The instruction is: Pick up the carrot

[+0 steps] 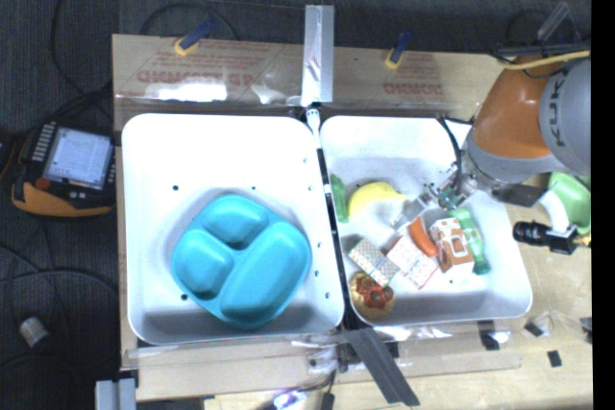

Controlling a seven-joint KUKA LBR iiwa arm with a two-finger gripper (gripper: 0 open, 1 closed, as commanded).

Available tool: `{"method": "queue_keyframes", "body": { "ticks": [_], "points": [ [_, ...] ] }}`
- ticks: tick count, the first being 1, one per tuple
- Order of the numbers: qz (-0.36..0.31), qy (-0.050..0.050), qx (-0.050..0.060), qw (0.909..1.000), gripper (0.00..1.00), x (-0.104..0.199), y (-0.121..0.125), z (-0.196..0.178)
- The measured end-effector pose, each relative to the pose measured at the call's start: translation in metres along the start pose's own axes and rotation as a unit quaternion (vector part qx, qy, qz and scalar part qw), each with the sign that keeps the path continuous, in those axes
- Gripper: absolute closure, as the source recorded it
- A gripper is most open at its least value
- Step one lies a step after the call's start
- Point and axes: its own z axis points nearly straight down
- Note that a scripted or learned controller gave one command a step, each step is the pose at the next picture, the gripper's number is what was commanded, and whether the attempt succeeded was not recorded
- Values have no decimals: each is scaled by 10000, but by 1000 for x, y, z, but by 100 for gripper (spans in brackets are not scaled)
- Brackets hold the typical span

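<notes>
The carrot [421, 235] is a short orange piece lying in the right bin [500, 298], near its middle. It is wedged between a pink and white packet [407, 264] on its left and a small orange and white box [450, 243] on its right. My gripper [426, 203] reaches in from the right and hangs low just above and behind the carrot's upper end. Whether it touches the carrot is unclear at this size. The arm's orange band [509, 115] sits over the bin's right rim.
Around the carrot lie a yellow lemon [373, 198], a silver packet [368, 257], a round brown item [372, 294], a green piece [475, 245] by the box and another green piece [337, 197] at the divider. A blue three-part tray [240, 256] is in the left bin [154, 158].
</notes>
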Motion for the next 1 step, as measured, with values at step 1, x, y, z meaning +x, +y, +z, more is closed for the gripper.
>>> {"method": "queue_keyframes", "body": {
  "ticks": [1],
  "points": [
    [-1025, -52, -41, 9947, 0, 2, -11, 15]
  ]
}}
